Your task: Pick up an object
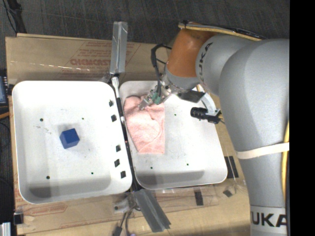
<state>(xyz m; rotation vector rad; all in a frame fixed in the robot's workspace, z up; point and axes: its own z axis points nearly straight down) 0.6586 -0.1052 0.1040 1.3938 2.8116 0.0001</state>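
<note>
At the near edge of the table (74, 208), brown cardboard shows beneath the two white bins, with a grey metal bracket (150, 210) jutting out where the bins meet. The left bin (29, 132) holds a small blue cube (69, 137) lying well apart from its walls, toward its middle. A row of black clips (118, 146) runs along the seam between the bins. The right bin (197, 151) holds a pink cloth (146, 127), crumpled along the bin's left side and reaching toward its far edge. The gripper (153, 99) sits low at the cloth's far end, touching it; whether the fingers are spread or pinching the fabric cannot be told. Farther back, a grey metal post (118, 48) stands on printed cardboard, and dark carpet (74, 9) lies beyond the table's far edge.
</note>
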